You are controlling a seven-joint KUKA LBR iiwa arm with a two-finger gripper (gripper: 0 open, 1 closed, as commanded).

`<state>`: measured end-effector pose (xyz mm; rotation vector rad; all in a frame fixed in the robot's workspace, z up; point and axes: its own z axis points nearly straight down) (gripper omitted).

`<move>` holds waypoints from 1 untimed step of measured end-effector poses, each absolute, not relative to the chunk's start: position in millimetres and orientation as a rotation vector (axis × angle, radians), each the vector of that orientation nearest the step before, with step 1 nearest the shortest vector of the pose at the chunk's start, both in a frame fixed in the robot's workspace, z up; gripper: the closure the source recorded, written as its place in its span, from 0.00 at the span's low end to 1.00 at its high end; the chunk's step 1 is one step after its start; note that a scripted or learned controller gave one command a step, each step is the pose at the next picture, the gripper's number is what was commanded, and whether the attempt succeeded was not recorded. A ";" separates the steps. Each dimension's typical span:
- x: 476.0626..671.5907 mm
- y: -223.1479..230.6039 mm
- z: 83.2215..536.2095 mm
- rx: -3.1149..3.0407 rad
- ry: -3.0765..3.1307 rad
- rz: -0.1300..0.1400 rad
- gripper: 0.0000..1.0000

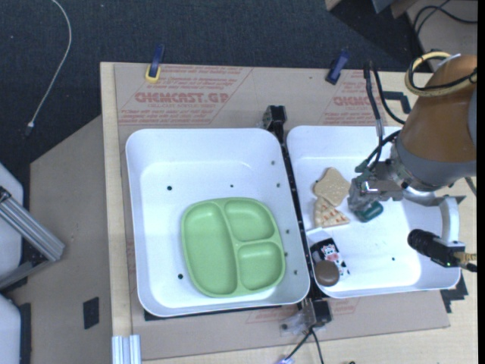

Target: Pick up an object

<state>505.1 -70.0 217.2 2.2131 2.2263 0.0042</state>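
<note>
Bins: smooth white plastic, slight sheen.
Tray: pale green plastic, smooth, matt (three compartments).
Bench: brown cardboard-like sheet, printed red lettering.
Toast pieces: tan, rough-looking surface.
Arm: glossy orange band, grey smooth casing.
Floor: dark carpet-like, rough.

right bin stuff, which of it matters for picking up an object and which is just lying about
For the job:
end effector
teal object under it
tan toast-shaped pieces
brown and black items

Lying about:
green divided plate in left bin
blue clamps
</note>
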 end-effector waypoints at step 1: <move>518.9 -8.2 215.9 2.213 2.230 0.004 1.00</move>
